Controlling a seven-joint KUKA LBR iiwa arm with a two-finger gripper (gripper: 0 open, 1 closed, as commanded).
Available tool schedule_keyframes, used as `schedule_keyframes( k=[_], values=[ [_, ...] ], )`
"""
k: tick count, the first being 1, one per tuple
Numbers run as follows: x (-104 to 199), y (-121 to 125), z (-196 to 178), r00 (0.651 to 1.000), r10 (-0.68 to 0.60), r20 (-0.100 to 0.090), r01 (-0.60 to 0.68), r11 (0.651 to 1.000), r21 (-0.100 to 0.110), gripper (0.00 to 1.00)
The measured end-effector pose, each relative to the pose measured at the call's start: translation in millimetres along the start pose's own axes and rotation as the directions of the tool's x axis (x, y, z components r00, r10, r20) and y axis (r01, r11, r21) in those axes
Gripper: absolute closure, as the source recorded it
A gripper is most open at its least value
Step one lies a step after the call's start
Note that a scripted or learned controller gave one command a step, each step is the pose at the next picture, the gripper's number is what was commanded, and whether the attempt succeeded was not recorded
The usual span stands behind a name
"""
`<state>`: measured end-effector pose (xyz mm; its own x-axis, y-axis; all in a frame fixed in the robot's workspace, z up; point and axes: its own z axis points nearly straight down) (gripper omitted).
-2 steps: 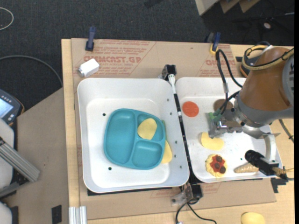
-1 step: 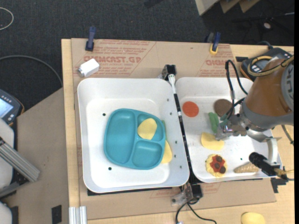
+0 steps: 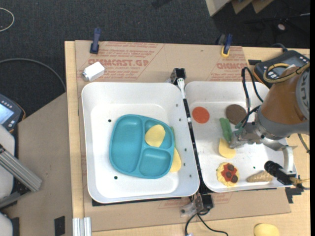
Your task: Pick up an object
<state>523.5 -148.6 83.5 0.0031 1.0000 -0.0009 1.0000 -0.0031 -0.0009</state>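
Camera view: right bin (image 3: 211,181), near edge, holds a toy pizza slice (image 3: 228,174). Gripper (image 3: 235,139) low over a yellow piece (image 3: 227,150) and green piece (image 3: 226,128); finger spread cannot be told. Teal divided plate (image 3: 135,146) in left bin (image 3: 93,132). Cardboard counter (image 3: 128,60), far side, reads "CAST".
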Motion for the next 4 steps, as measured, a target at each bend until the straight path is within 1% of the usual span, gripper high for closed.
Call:
schedule_keyframes(
  k=[1,2,3,4],
  values=[
    [-72.1,87.5,-2.7,1.000,-0.003,0.006,0.003,1.000,-0.011,1.00],
    [-77.1,-51.6,-0.4,1.000,0.006,-0.004,-0.006,1.000,0.011,1.00],
    [-75.5,-41.6,-0.9,1.000,-0.002,0.000,0.002,1.000,-0.002,1.00],
    [-72.8,41.6,-2.0,1.000,-0.008,0.002,0.008,1.000,-0.009,1.00]
  ],
)
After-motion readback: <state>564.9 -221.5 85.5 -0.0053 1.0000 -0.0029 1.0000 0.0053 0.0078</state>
